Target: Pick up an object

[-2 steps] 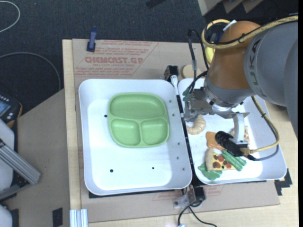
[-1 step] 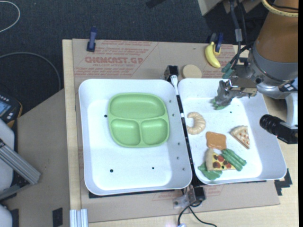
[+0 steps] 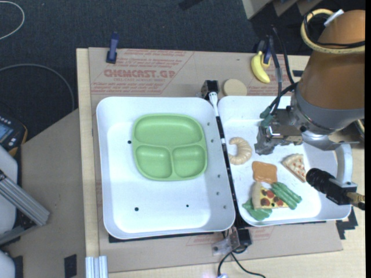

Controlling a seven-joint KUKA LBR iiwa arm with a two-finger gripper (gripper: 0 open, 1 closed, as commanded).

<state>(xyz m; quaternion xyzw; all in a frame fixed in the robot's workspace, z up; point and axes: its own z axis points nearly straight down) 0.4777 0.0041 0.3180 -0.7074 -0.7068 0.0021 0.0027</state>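
- The tabletop (image 3: 151,74) was a pale board printed with red lettering, set on dark carpet (image 3: 116,10); bare strips of it ran along the far and near sides of the bins.
- The left bin (image 3: 113,184) held a green tray (image 3: 170,146) with three compartments, set toward its far half; the near half and the left margin of that bin lay open and white.
- The right bin (image 3: 243,112) touched the left bin along a shared rim fixed with black clips; its far left corner was bare.
- The arm (image 3: 336,68) came in from the right over the right bin's far half, covering much of that bin's right side.
- The gripper (image 3: 265,146) hung low over the middle of the right bin, just right of the croissant (image 3: 239,150); whether the fingers were open or closed on anything I cannot tell.
- Food crowded the near half of the right bin: an orange piece (image 3: 264,171), a pizza slice (image 3: 265,198) touching green beans (image 3: 287,193), and a small wedge (image 3: 295,166) near the right rim.
- A banana (image 3: 259,68) and a tan disc (image 3: 235,87) lay on the tabletop beyond the right bin.
- A blue clip (image 3: 112,48) sat at the tabletop's far left edge.
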